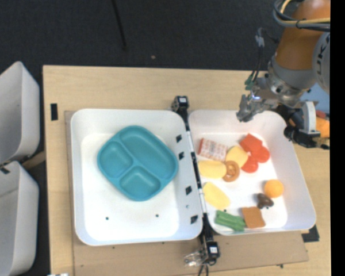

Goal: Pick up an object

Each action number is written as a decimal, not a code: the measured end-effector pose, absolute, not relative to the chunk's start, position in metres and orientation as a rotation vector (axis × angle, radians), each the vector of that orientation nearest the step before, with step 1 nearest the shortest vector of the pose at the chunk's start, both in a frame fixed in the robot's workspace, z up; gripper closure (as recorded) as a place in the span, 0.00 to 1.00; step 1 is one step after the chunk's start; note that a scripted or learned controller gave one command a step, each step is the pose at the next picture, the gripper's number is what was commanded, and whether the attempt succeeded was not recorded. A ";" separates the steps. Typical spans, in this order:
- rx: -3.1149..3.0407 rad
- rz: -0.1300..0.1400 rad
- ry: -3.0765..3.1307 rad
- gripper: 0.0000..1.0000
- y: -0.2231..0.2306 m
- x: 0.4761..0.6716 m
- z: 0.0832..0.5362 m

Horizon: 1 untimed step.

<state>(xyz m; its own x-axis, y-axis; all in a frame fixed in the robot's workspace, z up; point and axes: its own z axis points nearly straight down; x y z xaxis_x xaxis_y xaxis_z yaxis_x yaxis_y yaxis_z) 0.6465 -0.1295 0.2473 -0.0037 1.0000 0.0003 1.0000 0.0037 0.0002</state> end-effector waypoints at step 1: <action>-2.216 0.000 -2.226 1.00 -0.078 0.615 0.249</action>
<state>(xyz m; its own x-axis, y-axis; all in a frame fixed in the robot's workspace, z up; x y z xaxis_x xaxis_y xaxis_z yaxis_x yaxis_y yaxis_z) 0.6151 -0.0780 0.2494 -0.0049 1.0000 0.0006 1.0000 0.0049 -0.0002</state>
